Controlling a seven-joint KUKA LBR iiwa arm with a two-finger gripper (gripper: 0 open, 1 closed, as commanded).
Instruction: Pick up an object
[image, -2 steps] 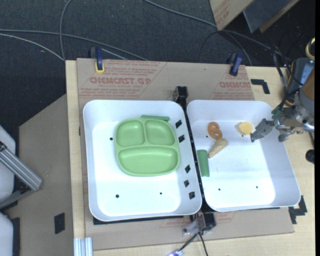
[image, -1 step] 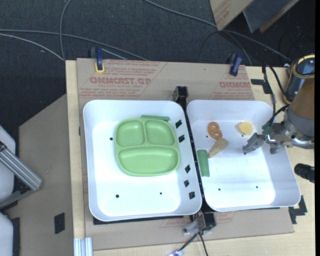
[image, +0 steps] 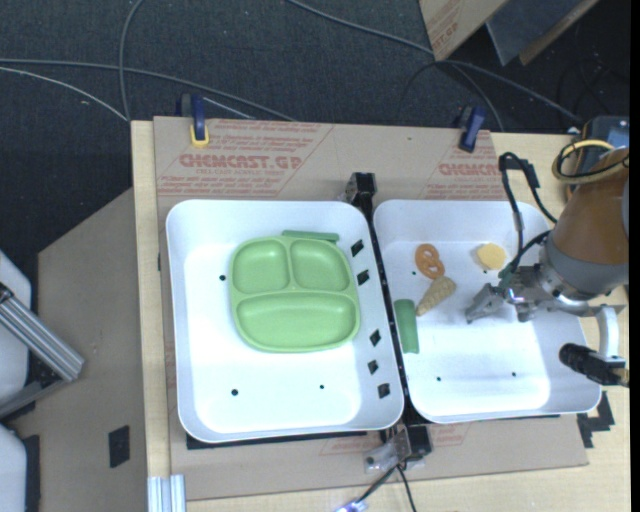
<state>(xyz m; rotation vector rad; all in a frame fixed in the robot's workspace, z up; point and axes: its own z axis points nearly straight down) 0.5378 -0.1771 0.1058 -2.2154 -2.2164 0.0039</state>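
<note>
Hung low over the right bin, end effector with its fingers spread and gripping nothing

Nearest the camera, showed the desk edge and the front rims of both white bins. Farther in, held a green stick-shaped piece lying along the right bin's left wall, with the end effector well to its right, just above the bin floor, reaching in on the grey arm from the right. Just beyond the stick, lay a tan cone, tip toward the stick, between stick and end effector. Beyond that, sat a brown pretzel-shaped piece and, to its right, a pale yellow round piece, apart from each other. In the left bin, carried a green divided plate near the middle. Farthest back, showed two clamps at the desk's rear edge
</note>
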